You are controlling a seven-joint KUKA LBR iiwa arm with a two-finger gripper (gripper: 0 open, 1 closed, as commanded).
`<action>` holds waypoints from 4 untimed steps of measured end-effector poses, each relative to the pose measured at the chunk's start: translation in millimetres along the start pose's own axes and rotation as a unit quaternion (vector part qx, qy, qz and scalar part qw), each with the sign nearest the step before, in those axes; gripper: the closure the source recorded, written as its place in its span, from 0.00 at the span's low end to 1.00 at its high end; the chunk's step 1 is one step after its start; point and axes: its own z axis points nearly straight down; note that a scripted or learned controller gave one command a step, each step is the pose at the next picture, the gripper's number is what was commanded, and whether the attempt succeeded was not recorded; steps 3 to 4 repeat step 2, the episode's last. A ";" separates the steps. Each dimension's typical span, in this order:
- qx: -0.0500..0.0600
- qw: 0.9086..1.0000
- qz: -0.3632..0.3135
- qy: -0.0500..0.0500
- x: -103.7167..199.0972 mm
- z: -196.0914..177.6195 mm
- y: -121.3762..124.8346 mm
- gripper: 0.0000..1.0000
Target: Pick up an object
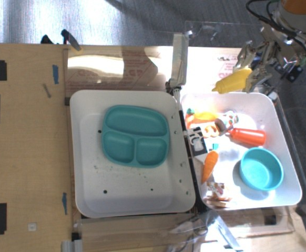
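Note:
My gripper [253,76] hangs over the far rim of the right bin [284,140], below the orange wrist band. It is shut on a yellow banana-shaped toy [230,82], which sticks out to the left of the fingers and is lifted above the bin. Still lying in the right bin are an orange carrot [210,165], a red-orange bottle [246,136], a blue bowl [261,168] and a yellow-and-orange piece [203,117] near the bin's left wall.
The left bin [84,156] holds a teal divided plate [135,136]. A small printed packet [216,191] lies at the right bin's near edge. A cardboard sheet [24,140] covers the bench on the left. A clear upright panel [180,62] stands behind the bins' divide.

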 end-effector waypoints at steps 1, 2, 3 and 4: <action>0.002 0.999 0.043 0.001 79.9 58.6 28.6 1.00; 0.002 0.999 0.045 0.001 123.0 103.4 40.5 1.00; 0.002 0.999 0.045 0.001 123.0 103.4 40.5 1.00; 0.002 0.999 0.045 0.001 123.0 103.4 40.5 1.00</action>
